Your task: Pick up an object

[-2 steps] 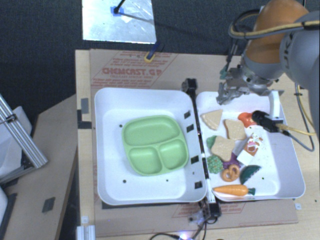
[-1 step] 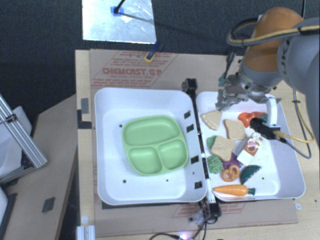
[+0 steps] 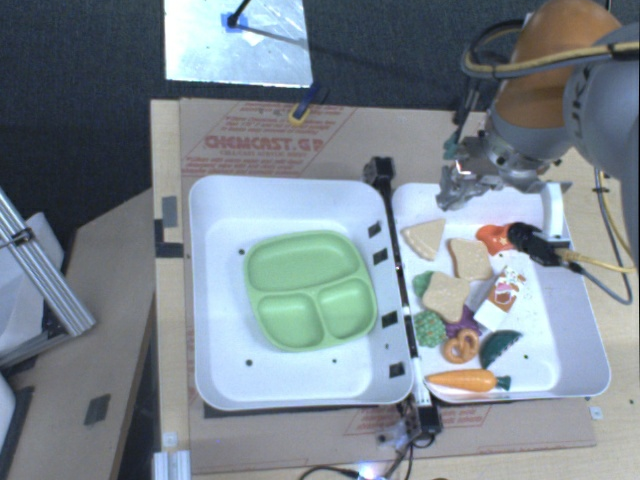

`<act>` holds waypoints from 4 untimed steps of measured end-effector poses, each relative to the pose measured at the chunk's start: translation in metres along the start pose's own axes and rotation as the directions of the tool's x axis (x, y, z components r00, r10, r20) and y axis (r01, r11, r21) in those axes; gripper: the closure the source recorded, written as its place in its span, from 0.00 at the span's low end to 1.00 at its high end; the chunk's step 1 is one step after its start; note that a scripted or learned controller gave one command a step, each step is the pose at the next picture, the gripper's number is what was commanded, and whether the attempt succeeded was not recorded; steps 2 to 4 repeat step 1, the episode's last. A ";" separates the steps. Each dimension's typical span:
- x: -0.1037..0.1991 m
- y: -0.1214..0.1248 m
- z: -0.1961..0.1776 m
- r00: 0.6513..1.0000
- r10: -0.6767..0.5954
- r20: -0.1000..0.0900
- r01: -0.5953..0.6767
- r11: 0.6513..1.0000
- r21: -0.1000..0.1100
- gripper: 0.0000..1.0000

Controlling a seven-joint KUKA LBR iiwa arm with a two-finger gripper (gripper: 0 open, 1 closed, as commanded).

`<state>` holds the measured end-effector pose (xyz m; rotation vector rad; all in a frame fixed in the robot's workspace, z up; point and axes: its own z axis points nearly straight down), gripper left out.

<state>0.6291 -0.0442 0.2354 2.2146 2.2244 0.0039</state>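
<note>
Grey gripper [image 3: 455, 196] low over far left corner of right bin [image 3: 578, 353], just beyond nearest bread slice [image 3: 424, 236]; pincer opening not readable from this angle, cannot tell wide or narrow; nothing seen held. Candidate objects all in right bin, packed along its left side and near edge; left bin [image 3: 215, 298] carrying one green plate [image 3: 305, 290].

Risks, judged from layout:
- likely closes on bare floor if dropped straight down, since sits beside the slice and not over it
- flat slices hard to pinch; may slip out or skid against left wall of bin
- middle cluster touching or overlapping, so may drag a neighbour or lift two at once
- may clip far rim of bin, given closeness to that corner
- carrot, being round, may roll away along near edge

Counts:
- bins 2
- green plate 1, three compartments
- bread slices 3
- red piece [image 3: 491, 235] 1
- white carton [image 3: 506, 290] 1
- broccoli-like piece [image 3: 430, 326] 1
- purple piece [image 3: 463, 318] 1
- pretzel [image 3: 461, 347] 1
- dark green leaf [image 3: 499, 343] 1
- carrot [image 3: 466, 379] 1
</note>
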 end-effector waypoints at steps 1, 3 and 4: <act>0.006 -0.008 0.018 1.000 0.000 0.000 0.000 1.000 0.003 1.00; 0.006 -0.008 0.018 1.000 0.000 0.000 0.000 1.000 0.003 1.00; 0.006 -0.008 0.018 1.000 0.000 0.000 0.000 1.000 0.003 1.00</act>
